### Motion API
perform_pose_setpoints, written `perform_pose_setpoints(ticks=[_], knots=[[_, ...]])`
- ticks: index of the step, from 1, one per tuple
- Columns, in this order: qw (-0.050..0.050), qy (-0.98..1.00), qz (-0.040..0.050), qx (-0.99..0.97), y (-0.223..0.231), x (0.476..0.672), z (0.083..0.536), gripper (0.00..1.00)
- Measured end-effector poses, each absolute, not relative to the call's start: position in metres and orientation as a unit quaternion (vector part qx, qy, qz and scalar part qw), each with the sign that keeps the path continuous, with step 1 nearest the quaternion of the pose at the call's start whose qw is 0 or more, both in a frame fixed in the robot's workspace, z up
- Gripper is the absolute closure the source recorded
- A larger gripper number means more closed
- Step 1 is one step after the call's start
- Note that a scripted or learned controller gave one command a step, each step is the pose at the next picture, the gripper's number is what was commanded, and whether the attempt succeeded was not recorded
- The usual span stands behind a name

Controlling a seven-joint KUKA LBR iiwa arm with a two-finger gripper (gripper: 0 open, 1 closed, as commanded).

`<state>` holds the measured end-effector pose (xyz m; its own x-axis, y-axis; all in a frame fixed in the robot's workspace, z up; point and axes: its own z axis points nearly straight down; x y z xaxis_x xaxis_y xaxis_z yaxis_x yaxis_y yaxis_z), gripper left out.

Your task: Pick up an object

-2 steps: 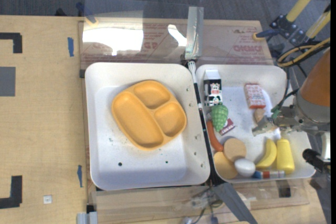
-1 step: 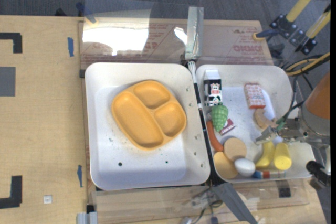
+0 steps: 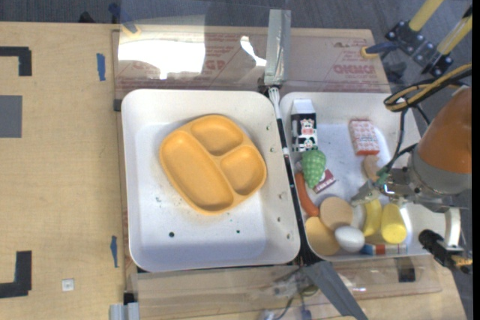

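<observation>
The arm (image 3: 448,150) reaches in from the right, its gripper (image 3: 380,191) low over the right bin (image 3: 337,105), above a tight cluster at the near end. Whether the claw is open or closed cannot be determined. Candidate objects lie just beneath and beside it: a yellow item (image 3: 384,221), a white egg-shaped item (image 3: 349,238) touching tan round pieces (image 3: 335,212), a green item (image 3: 313,163) and an orange carrot-like piece (image 3: 304,195) near the bin's left wall. Risk assessment: crowding is the chief hazard, likely causing a pinch on two objects, a glancing slip off rounded surfaces, or neighbours shoved against the wall. The left bin (image 3: 150,228) holds an orange divided plate (image 3: 214,161), well apart.
</observation>
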<state>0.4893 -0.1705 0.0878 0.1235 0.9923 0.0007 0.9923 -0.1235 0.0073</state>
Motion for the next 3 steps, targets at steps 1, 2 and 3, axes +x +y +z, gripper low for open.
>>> perform_pose_setpoints(ticks=[1, 2, 3], knots=[[0.001, 0.711, 0.0009, 0.703, -0.17, 0.512, 0.111, 0.0], [0.003, 0.695, 0.0019, 0.719, -0.164, 0.5, 0.087, 0.0], [0.005, 0.695, 0.0035, 0.719, -0.164, 0.501, 0.099, 1.0]])
